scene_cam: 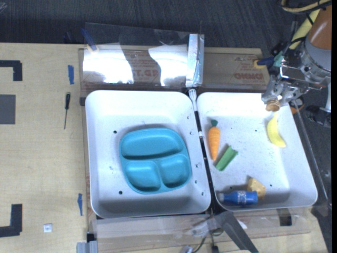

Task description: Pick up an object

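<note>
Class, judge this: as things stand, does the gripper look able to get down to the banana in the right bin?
Probably yes. The gripper hangs over the right bin near its far corner, and the banana lies just beside it, on open floor with nothing on top.

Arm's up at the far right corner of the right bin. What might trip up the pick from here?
The gripper hovers by the bin's rim, so a descent may clip the wall. The banana lies near that wall, leaving little finger room. The carrot and green piece nearly touch, so one may get shoved.
</note>
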{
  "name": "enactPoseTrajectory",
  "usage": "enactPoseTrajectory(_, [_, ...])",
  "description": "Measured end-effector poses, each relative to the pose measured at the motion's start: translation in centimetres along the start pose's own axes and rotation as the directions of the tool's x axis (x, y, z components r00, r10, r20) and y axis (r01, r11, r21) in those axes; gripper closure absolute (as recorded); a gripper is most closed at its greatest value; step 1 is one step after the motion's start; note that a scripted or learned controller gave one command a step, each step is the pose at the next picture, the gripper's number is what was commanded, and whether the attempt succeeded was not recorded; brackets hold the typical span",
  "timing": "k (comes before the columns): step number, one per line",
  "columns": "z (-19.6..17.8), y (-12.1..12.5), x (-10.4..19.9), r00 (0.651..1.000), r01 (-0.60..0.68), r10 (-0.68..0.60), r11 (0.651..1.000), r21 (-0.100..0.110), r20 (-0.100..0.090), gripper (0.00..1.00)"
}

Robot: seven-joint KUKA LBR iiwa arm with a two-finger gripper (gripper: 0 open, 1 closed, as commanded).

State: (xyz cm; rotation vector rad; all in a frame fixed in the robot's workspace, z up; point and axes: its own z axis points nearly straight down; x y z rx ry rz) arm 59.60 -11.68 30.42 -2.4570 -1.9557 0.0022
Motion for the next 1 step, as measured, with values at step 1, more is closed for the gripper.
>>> enactPoseTrajectory(1, [5.03,-5.16,1.35,1.000,-0.019,0.019,1.000,0.003,0.000,1.00])
